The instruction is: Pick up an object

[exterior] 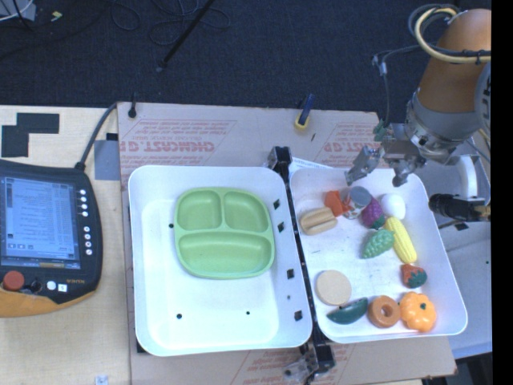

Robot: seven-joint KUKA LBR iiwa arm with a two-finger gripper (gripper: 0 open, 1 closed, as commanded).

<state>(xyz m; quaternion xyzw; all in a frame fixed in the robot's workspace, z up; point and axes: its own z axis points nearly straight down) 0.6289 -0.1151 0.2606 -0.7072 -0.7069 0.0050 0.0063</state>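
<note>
My gripper hangs open over the far edge of the right bin, with nothing between its fingers. Just below it lie a grey piece, a red-orange toy, purple grapes and a white egg. Further toward the front are a hot dog, a yellow corn cob, a green bumpy toy, a strawberry, a tan round cookie, a dark green vegetable, a donut and an orange pumpkin.
The left bin holds a light green divided plate. A black divider separates the two bins. A teach pendant lies at the far left. A blue-yellow clip sits behind the bins.
</note>
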